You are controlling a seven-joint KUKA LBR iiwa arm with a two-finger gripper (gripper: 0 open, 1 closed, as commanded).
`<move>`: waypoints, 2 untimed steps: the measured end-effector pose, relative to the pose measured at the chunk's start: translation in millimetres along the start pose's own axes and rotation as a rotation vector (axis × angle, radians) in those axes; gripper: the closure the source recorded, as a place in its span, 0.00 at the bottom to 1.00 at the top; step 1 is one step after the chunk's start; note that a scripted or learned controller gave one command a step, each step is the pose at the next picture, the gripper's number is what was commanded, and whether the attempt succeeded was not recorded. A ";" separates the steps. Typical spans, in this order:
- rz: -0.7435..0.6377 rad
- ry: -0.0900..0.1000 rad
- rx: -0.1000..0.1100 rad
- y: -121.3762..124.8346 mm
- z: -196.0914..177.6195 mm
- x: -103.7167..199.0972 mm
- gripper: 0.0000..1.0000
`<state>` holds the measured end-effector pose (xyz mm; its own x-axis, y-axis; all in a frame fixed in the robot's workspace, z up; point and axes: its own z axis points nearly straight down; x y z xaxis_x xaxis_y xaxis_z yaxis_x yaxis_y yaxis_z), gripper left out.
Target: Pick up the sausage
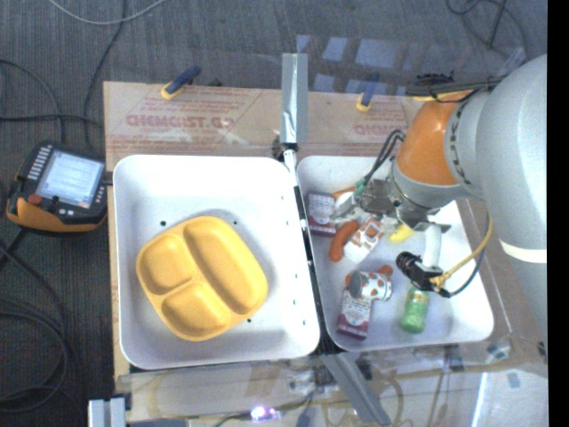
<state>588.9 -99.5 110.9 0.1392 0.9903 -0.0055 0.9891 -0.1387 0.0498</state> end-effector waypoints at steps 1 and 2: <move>-0.226 0.008 0.051 -21.3 -73.5 11.2 0.00; -0.288 0.003 0.014 16.5 -8.9 0.5 0.00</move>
<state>604.8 -101.2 120.6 -0.1477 0.9889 -0.0147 0.9884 0.1481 0.0323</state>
